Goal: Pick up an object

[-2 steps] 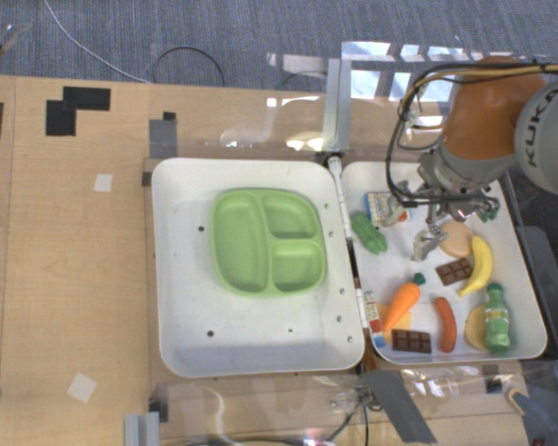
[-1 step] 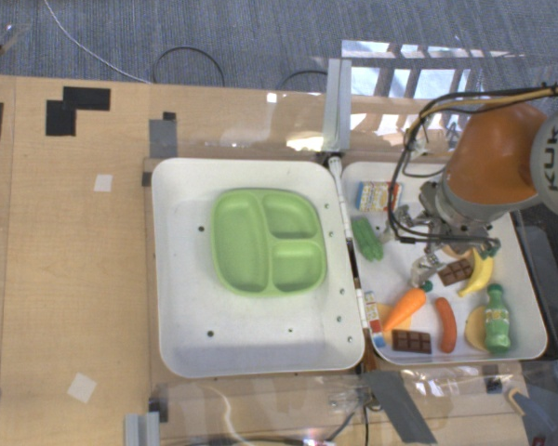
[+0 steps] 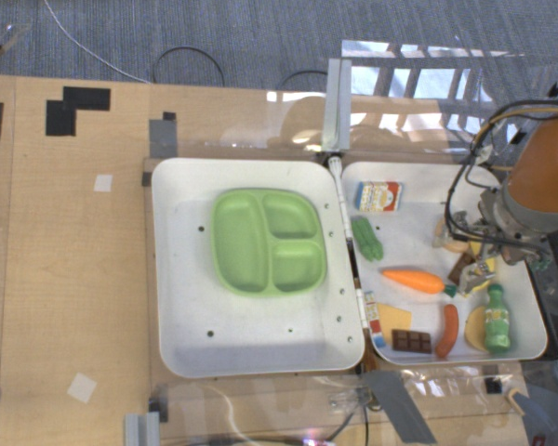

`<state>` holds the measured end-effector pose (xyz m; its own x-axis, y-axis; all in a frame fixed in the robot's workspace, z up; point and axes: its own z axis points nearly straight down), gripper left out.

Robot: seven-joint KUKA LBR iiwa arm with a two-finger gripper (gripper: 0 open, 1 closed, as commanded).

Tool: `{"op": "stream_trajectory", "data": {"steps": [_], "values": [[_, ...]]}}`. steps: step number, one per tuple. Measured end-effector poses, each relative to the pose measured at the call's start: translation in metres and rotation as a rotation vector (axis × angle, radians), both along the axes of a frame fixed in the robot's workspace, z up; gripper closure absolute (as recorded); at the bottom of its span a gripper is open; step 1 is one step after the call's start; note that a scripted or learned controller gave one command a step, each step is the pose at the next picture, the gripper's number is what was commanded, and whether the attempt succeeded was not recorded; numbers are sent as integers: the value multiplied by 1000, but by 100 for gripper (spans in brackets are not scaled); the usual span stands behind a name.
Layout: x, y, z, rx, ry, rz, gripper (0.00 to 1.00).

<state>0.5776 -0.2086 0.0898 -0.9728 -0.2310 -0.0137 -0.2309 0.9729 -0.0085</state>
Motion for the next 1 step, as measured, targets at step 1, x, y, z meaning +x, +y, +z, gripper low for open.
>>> {"op": "stream_trajectory", "data": {"steps": [1], "values": [[-80,68,2,5,-5,-194,0]]}}
